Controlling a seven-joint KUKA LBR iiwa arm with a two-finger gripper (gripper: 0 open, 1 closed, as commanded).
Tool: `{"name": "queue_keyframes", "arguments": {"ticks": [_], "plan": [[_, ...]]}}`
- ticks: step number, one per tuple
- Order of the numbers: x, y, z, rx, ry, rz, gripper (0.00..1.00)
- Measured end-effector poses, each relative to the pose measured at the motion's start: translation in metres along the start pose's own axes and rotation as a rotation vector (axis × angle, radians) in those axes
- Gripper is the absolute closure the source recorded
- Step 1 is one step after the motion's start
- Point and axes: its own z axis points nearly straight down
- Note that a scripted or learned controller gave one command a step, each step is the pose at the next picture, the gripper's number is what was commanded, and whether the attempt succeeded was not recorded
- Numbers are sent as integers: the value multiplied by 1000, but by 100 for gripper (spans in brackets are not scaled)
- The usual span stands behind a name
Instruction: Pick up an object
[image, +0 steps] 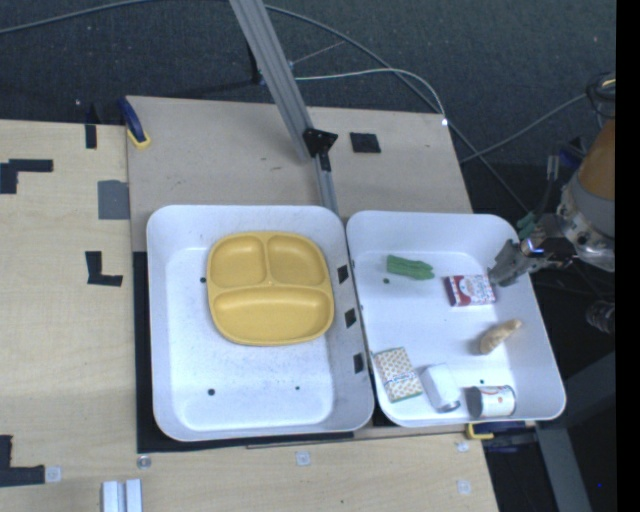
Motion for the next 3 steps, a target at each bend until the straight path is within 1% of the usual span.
{"name": "queue_keyframes", "arguments": {"ticks": [1, 2, 3], "plan": [[54, -7, -1, -1, 1, -2, 100], [110, -1, 14, 1, 0, -2, 100], [169, -9, 32, 3, 1, -3, 100]]}}
